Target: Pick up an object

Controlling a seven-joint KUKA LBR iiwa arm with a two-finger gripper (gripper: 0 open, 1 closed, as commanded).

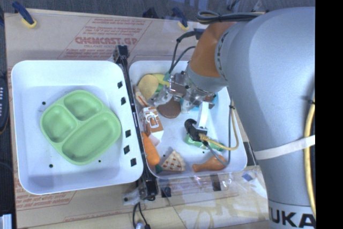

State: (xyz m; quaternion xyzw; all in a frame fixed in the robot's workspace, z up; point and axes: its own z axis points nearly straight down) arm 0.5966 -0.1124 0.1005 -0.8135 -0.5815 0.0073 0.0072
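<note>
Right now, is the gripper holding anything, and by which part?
Cannot tell. The gripper sits low in the right bin over a brown round piece, its tips hidden among toys.

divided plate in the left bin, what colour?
Light green: the three-compartment divided plastic plate lies in the left white bin, plain in the camera view.

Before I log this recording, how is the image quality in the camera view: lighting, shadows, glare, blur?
Camera view: lighting is even and soft; the green plate in the left bin casts only a faint shadow. No strong glare on the white walls. The arm looms large and hides part of the right bin. The small items around the end effector look soft, and the carrot is clearer.
</note>
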